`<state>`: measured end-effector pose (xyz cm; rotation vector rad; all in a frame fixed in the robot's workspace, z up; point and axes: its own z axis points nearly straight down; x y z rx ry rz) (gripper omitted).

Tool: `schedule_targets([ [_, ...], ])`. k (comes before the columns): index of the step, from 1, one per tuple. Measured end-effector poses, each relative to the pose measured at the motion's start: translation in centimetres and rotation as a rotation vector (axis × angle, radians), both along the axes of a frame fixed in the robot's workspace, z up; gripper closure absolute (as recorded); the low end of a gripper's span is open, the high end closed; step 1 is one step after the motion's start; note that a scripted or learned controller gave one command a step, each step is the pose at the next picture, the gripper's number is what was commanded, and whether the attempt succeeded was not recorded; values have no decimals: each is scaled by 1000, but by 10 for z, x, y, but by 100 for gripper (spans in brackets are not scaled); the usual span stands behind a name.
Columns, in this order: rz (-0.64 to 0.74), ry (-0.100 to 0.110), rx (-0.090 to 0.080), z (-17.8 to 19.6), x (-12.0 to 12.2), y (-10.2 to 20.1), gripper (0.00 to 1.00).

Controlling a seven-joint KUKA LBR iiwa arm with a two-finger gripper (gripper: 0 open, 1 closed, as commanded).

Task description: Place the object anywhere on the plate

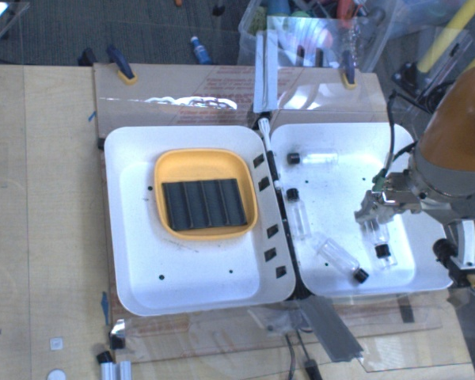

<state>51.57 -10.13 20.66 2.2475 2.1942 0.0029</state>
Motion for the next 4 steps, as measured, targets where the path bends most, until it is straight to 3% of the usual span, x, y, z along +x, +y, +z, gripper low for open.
schedule_targets([
  [1, 137, -1, -2, 11, 22, 16, 100],
  [2, 380, 4, 1, -22, 6, 20, 100],
  [3, 665, -3, -3, 11, 11, 49, 100],
  [4, 1037, -6, -6, 63, 66, 36, 100],
])
